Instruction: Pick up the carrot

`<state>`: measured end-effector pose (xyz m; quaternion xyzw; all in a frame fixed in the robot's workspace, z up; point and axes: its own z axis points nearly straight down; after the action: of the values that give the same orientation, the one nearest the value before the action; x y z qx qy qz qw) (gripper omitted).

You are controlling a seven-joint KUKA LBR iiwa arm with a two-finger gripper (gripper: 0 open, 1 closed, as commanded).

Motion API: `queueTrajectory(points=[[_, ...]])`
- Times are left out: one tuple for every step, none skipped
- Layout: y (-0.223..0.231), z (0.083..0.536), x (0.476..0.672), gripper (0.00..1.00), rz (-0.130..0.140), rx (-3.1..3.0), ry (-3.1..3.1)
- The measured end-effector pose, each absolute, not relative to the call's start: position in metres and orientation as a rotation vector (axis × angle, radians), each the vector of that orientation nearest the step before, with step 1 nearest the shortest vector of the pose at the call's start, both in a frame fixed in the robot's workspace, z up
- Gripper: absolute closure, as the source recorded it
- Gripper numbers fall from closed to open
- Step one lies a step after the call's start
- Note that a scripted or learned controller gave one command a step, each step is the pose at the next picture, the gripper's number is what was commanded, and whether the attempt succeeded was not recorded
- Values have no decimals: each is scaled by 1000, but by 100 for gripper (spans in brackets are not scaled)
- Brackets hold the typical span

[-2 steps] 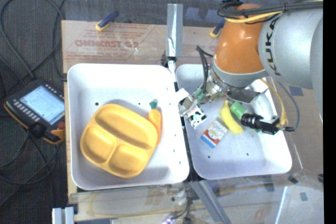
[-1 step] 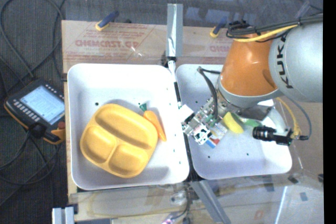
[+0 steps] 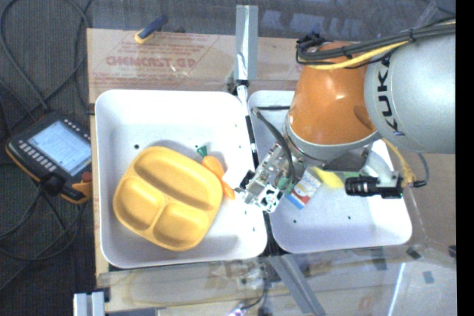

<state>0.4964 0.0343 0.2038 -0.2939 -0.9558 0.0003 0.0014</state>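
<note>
Faded red lettering reading "CHEMCAST GP" is printed on the brown board (image 3: 167,59) beyond the left white bin (image 3: 118,115). To the right of that board, the robot arm (image 3: 418,96) shows black letters "KU" on its grey casing.

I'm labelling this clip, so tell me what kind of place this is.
Probably a robotics lab or test cell: a robot arm works over two white bins, a handheld control pendant lies alongside, and cables trail on the grey carpet.

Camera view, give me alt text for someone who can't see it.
A grey and orange arm reaches over two white bins, its gripper beside a carrot tucked against a yellow divided tray in the left bin.
</note>
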Motion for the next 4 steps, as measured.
queueTrajectory(points=[[36,195,483,100,2,-1120,-2931],[10,186,485,100,-10,-1166,-2918],[38,183,483,100,3,-979,-2984],[57,193,483,100,2,-998,-2975]])
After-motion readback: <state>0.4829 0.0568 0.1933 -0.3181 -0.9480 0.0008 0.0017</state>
